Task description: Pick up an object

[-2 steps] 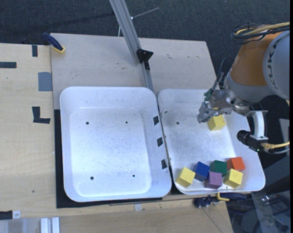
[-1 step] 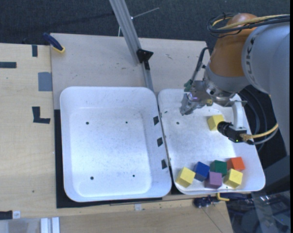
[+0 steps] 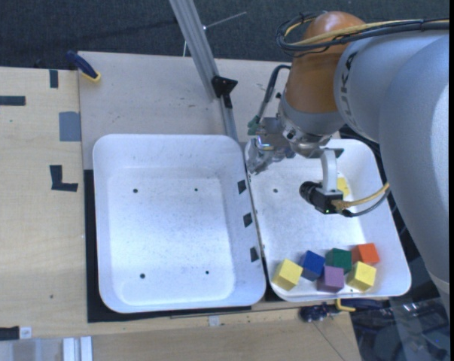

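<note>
Arm (image 3: pixel 377 74) in from right, orange band above wrist, gripper (image 3: pixel 258 159) over far-left corner of right bin (image 3: pixel 287 201), close to wall shared w/ left bin (image 3: pixel 166 224). Fingers too blurred & small to read; can't tell opening or any hold. Blocks bunched at near edge of right bin: yellow cube (image 3: pixel 288 274), blue cube (image 3: pixel 313 263), purple cube (image 3: pixel 333 277), green cube (image 3: pixel 338 259), orange cube (image 3: pixel 367 253), second yellow cube (image 3: pixel 363 276). All well apart from gripper.
</note>
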`<state>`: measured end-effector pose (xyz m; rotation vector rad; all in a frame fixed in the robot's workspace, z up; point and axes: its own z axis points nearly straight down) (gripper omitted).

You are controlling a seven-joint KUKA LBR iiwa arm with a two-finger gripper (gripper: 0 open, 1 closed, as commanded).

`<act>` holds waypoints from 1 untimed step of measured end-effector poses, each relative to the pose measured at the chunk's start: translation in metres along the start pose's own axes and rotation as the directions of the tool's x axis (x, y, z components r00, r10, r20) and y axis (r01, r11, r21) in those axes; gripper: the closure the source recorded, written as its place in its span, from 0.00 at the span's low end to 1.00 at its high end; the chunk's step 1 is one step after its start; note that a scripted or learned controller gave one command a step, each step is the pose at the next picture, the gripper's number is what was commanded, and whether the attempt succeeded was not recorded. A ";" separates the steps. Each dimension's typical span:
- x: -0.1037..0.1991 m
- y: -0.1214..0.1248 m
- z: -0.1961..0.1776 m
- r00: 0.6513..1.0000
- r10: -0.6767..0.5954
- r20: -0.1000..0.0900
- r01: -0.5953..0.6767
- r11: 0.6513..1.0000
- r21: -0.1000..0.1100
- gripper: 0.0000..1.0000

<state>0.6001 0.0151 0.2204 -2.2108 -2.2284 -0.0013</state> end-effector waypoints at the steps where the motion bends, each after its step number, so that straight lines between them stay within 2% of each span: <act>1: 0.055 -0.001 -0.007 1.000 0.000 0.001 0.000 1.000 0.000 1.00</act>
